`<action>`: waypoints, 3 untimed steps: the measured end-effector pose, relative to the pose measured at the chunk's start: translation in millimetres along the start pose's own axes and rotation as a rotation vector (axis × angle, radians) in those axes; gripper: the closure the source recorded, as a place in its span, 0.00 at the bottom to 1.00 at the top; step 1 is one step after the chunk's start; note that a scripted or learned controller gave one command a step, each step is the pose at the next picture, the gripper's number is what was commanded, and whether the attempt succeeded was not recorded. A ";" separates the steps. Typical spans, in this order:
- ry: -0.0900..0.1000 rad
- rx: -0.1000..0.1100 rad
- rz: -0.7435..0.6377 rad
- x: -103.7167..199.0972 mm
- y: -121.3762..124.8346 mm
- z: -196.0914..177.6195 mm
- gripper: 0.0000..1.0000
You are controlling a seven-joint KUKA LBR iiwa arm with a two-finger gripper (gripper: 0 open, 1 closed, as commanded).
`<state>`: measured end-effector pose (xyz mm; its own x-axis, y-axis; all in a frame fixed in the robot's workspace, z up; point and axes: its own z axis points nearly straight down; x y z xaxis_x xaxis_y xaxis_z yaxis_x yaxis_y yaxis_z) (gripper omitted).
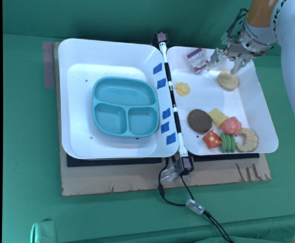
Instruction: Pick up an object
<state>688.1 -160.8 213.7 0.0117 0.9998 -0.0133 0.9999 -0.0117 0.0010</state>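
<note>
My gripper [223,63] hangs open over the far end of the right bin [261,103], with nothing between its fingers. A small pink and white packet [197,59] lies just left of it. A round tan biscuit [228,80] sits right under and in front of the fingers. Nearer the front lie a pale yellow chip [182,89], a brown patty [199,120], a yellow cheese wedge [218,117], a pink piece [231,125], a red piece [212,139], green pods [227,142] and a tan ring-shaped piece [247,139].
The left bin [76,65] holds a teal divided tray [124,107]. A black and white divider bar [171,101] with blue tape marks runs between the bins. Cables trail off the front of the cardboard base [112,178].
</note>
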 end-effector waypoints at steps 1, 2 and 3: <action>0.000 0.037 -0.018 -1.0 8.7 17.6 0.00; -0.014 0.035 -0.011 5.1 7.4 17.8 0.00; -0.015 0.034 -0.009 5.6 7.3 17.9 0.00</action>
<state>695.4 -155.5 195.8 0.0028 0.9996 -0.0287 0.9994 -0.0038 -0.0335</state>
